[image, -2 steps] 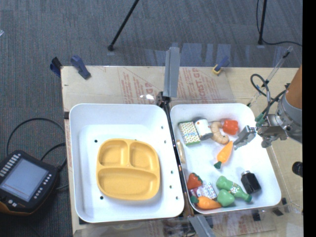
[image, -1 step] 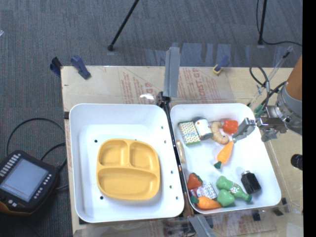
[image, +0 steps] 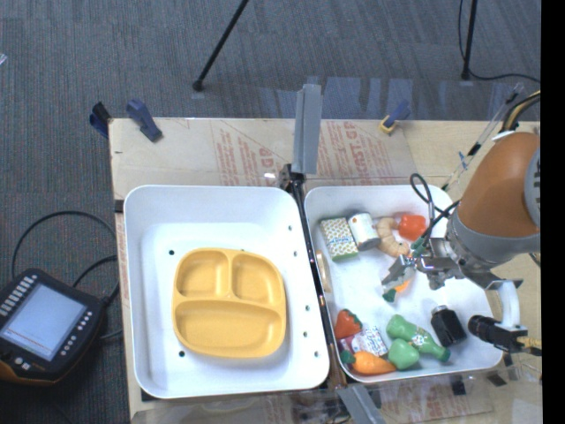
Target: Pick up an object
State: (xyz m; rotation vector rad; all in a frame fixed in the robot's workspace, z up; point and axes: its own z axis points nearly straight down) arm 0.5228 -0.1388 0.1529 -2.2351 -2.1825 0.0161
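Plywood bench [image: 221, 153] carried two white bins. Nearest the camera in the right bin [image: 365, 287] lay an orange carrot [image: 371, 363], green toys [image: 408, 340] and a red strawberry [image: 347, 323]. A patterned box [image: 338, 237] sat toward its far wall. The gripper [image: 399, 278] hung low over that bin's middle; released or clenched could not be told. The left bin [image: 146, 232] held a yellow divided plate [image: 229, 303]. A pendant [image: 44, 325] lay on grey carpet [image: 106, 42] at left, with stand legs [image: 225, 34] beyond the bench.
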